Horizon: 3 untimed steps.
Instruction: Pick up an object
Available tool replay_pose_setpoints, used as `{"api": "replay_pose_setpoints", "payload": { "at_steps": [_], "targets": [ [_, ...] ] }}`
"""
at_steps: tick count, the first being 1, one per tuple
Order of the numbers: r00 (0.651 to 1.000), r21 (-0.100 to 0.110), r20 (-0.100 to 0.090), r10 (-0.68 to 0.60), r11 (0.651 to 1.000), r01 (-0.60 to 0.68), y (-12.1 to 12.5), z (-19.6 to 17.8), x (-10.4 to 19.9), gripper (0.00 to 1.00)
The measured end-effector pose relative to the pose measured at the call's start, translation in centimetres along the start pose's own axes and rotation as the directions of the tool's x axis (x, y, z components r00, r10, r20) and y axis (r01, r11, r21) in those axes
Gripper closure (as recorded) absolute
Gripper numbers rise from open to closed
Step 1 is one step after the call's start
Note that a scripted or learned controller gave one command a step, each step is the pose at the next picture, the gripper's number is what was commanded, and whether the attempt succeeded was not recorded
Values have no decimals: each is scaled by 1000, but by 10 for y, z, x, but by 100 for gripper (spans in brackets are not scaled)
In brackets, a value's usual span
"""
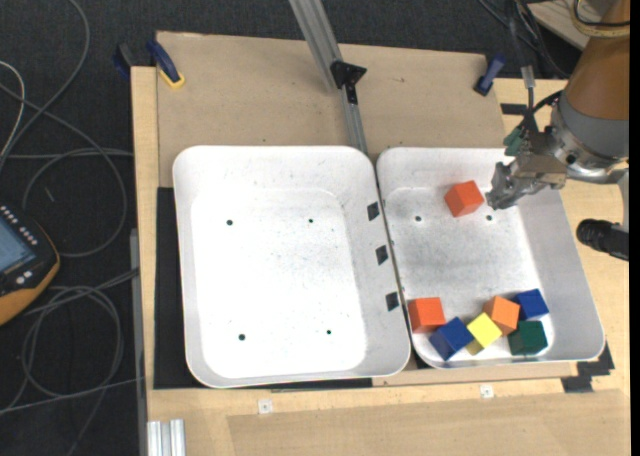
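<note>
Right white shallow plastic bin (560,274), near rim: small coloured cubes (483,323) clustered, likely slid downslope. Farther: lone orange cube (463,198), the probable pick, lying free on the bin floor. Just beside it: dark claw (503,189), open-or-closed state cannot be told

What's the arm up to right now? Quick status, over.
Gripper low in the right bin, beside a lone orange block, nothing seen held. Six more blocks clustered at the bin's near edge. Nothing blocking the orange block.
</note>
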<state>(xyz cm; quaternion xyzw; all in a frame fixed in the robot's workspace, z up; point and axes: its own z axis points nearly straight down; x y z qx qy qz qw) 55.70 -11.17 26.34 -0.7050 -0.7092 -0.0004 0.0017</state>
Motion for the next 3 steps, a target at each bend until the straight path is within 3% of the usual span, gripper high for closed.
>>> {"api": "replay_pose_setpoints", "payload": {
  "at_steps": [1,3],
  "targets": [
    [1000,-2,1,-1,1000,1,13,5,55,100],
    [1000,-3,0,-2,1000,2,13,-1,173,100]
  ]
}}
